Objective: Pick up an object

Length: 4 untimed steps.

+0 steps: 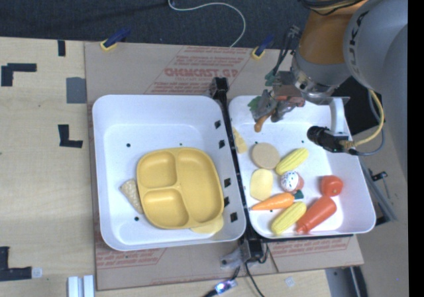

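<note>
My gripper [267,109] hangs over the back left corner of the right bin [361,223]. A small orange-brown piece [262,120] sticks down from between its fingers, lifted off the bin floor. Below it in the right bin lie a round tan biscuit [265,155], a corn cob [292,160], a pale yellow lump [262,184], a small white speckled ball [289,181], a carrot [271,203], a second corn cob [288,217], a long red pepper [317,214] and a red tomato [330,185].
The left bin [109,117] holds a yellow divided plate [179,187], with a tan wafer [129,191] at its left edge and a pale yellow slice [209,226] under its front. A small yellowish piece [238,142] lies by the wall between the bins.
</note>
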### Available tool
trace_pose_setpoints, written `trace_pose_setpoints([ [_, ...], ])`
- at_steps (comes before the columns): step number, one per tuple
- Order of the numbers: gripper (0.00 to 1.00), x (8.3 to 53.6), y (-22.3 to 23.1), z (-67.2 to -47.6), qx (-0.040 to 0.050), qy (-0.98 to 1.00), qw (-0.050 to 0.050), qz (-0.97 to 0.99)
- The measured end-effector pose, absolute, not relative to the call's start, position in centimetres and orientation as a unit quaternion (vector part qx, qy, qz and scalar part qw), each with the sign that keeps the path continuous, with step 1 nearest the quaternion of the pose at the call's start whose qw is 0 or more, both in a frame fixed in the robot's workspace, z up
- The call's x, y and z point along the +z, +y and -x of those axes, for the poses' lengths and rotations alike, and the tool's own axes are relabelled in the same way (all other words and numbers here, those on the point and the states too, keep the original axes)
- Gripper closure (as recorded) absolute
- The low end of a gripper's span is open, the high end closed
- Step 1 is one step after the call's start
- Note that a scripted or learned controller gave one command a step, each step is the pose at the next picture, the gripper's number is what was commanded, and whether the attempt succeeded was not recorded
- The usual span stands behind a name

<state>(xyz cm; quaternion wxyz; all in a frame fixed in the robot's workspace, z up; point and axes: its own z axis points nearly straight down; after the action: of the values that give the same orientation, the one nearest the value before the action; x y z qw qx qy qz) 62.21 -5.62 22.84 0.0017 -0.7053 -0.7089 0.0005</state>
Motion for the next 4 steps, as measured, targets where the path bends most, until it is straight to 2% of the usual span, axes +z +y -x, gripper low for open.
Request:
trace_pose_setpoints([
  [1,1.0,21.9,-1.8,-57.6,0.0017,-0.708,0.002,0.706],
  [3,1.0,21.4,5.6,-50.2,0.0019,-0.709,0.002,0.705],
  [4,1.0,22.8,4.6,-49.4,0.0009,-0.708,0.001,0.707],
])
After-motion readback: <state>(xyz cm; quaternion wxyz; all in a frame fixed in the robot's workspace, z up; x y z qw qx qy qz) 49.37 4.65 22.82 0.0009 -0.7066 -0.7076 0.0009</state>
